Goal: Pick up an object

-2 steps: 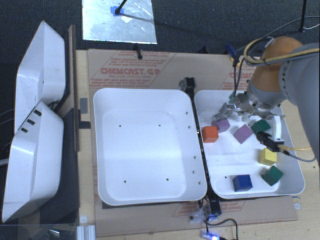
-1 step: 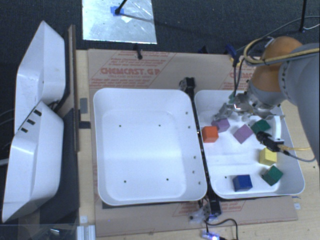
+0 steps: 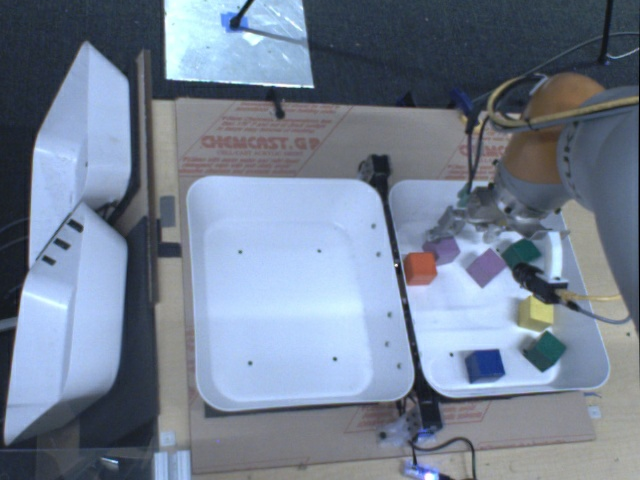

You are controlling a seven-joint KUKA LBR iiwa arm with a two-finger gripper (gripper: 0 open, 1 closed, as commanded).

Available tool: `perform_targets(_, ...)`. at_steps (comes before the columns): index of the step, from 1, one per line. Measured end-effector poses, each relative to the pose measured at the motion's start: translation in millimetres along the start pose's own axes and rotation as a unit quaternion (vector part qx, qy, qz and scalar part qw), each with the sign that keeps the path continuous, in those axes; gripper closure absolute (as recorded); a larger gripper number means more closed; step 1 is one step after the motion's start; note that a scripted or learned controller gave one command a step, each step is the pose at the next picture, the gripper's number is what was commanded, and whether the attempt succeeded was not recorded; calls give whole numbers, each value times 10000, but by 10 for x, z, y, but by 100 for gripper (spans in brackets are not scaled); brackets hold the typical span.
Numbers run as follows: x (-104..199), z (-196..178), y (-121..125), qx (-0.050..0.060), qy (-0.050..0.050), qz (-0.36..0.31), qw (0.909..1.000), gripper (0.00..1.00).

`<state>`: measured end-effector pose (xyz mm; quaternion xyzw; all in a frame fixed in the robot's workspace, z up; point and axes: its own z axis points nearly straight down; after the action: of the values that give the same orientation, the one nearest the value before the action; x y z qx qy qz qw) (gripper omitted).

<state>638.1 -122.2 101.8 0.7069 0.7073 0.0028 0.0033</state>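
In the right bin [image 3: 575,373] lie several small blocks. An orange cube [image 3: 420,267] sits near the bin's left wall, with a small purple block [image 3: 446,251] just right of it. A larger purple block [image 3: 486,266] and a dark green block [image 3: 521,254] lie further right. A yellow block [image 3: 535,313], a green cube [image 3: 545,350] and a blue cube [image 3: 485,365] rest toward the front. My gripper [image 3: 463,222] hangs low over the bin's back part, just above the small purple block. I see nothing held in it.
The left bin [image 3: 290,288] stands beside the right one, separated by a black divider strip [image 3: 400,268]. The grey arm with its orange band [image 3: 560,118] reaches in over the right bin's back right corner. A yellow cable [image 3: 590,303] trails by the yellow block.
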Motion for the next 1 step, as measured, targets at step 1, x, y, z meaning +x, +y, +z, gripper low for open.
perform_targets(1, -2, 0, -2, 0, -1, 3, 10000, 0)
